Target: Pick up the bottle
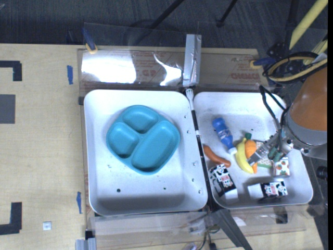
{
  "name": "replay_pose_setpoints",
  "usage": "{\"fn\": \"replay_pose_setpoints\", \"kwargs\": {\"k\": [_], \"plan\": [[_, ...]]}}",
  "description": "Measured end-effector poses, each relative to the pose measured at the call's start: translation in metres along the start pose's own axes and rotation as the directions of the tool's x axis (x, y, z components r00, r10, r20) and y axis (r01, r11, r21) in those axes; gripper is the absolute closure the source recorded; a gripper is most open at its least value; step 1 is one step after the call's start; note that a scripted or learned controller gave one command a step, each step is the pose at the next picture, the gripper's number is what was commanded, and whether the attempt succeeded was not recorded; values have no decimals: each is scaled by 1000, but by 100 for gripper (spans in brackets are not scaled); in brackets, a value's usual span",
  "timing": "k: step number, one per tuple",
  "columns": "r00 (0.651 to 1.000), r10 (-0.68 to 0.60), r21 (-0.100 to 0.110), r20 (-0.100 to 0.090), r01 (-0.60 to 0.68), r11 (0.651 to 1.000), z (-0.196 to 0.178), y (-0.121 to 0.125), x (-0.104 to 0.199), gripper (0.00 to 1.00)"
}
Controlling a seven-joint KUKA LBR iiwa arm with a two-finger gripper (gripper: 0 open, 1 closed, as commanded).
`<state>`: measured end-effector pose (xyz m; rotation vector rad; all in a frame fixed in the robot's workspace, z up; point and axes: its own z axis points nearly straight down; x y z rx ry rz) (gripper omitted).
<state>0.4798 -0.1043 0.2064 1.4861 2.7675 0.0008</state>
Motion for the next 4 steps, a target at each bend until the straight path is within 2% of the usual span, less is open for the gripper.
{"fn": "replay_pose_setpoints", "kwargs": {"k": [1, 2, 3, 4], "plan": [[1000, -18, -2, 3, 18, 1000, -99, -3, -6, 100], [999, -52, 0, 1, 52, 999, 23, -17, -26, 100], [989, -145, -2, 3, 145, 989, -80, 18, 11, 100], [988, -154, 0, 1, 154, 988, -15, 16, 24, 100]]}}
